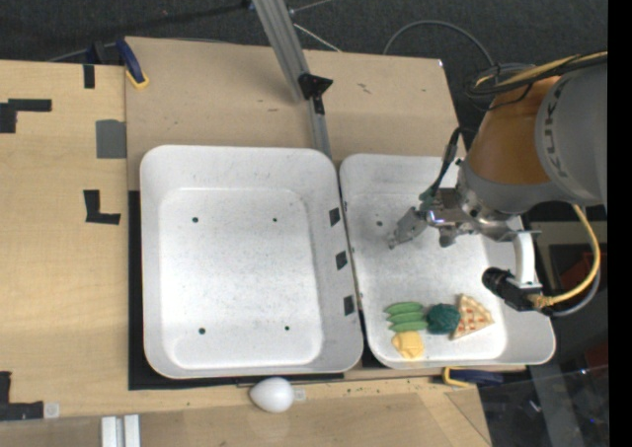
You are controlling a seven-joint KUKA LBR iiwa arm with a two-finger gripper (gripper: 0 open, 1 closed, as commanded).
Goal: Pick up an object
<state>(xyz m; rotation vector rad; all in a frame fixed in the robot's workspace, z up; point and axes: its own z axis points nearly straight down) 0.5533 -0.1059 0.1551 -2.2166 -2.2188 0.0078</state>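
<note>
While the arm [538, 144] reaches in from the right w/ its orange band above the wrist, the gripper [420, 225] hangs over the upper-middle of the right bin [370, 174], fingers pointing left and slightly down; whether they're spread or closed can't be told at this angle, and nothing shows between them. Pickable objs all sit well below the gripper, toward the bin's near edge, clustered in a row: green pea pods [403, 312] almost straight below the fingertips, a yellow piece [408, 343] touching just under the pods, a dark green broccoli-like piece [443, 317] just right of the pods, and a pizza slice [473, 317] further right, touching or nearly touching the broccoli, below and to the right of the gripper. All four are apart from the gripper, w/ bare bin floor between. Left of the gripper, past the bins' shared rims, lies the left bin [158, 179]. Far down-left of the gripper, outside both bins on the bench edge, rests a white egg-shaped obj [272, 395]. Up-left of the gripper a grey metal bar [281, 26] slants over the bench. A black cable connector [506, 286] w/ yellow cable hangs below-right of the gripper, above the pizza slice.
</note>
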